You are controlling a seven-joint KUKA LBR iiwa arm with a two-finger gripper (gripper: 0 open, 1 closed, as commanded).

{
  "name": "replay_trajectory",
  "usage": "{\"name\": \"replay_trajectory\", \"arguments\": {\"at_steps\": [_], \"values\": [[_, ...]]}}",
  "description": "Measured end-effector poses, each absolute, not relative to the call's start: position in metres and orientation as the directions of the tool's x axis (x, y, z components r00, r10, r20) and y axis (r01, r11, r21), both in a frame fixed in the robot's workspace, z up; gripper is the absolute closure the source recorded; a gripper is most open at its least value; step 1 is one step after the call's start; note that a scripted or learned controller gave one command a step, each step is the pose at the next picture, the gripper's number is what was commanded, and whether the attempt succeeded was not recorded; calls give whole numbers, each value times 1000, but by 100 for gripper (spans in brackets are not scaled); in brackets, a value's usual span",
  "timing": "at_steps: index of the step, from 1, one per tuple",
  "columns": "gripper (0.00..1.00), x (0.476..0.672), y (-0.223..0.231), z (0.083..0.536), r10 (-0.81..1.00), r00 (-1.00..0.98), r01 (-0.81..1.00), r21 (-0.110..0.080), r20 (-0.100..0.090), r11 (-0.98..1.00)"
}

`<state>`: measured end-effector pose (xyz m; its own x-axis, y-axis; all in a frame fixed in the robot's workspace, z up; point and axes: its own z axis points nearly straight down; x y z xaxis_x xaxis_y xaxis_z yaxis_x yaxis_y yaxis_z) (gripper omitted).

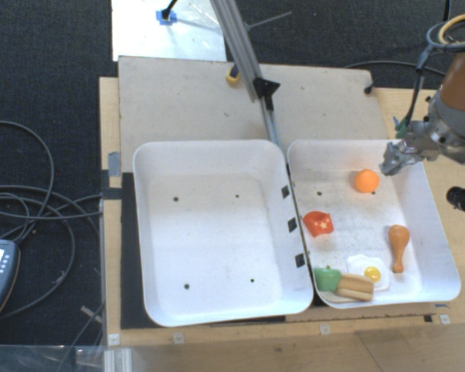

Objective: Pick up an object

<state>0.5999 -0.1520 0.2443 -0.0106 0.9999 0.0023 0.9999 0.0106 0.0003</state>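
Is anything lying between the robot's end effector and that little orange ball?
No. In the camera view, just bare white bin floor separates the end effector from the small round orange ball.

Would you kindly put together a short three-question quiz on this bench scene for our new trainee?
1. True or false: all the toy food items lie in the right-hand bin.
2. Which item lies nearest the gripper? A) the drumstick B) the orange ball C) the fried egg
3. Fill in: the red piece lies close to the bin's ____ wall, as the camera sees it.

Key: 1 true. 2 B; the ball sits just below and left of the gripper in the picture. 3 left, the side next to the other bin.
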Motion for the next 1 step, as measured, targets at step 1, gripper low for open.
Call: {"name": "replay_trajectory", "arguments": {"at_steps": [1], "values": [[100,609,-101,235,1000,-10,1000,1,2,10]]}}
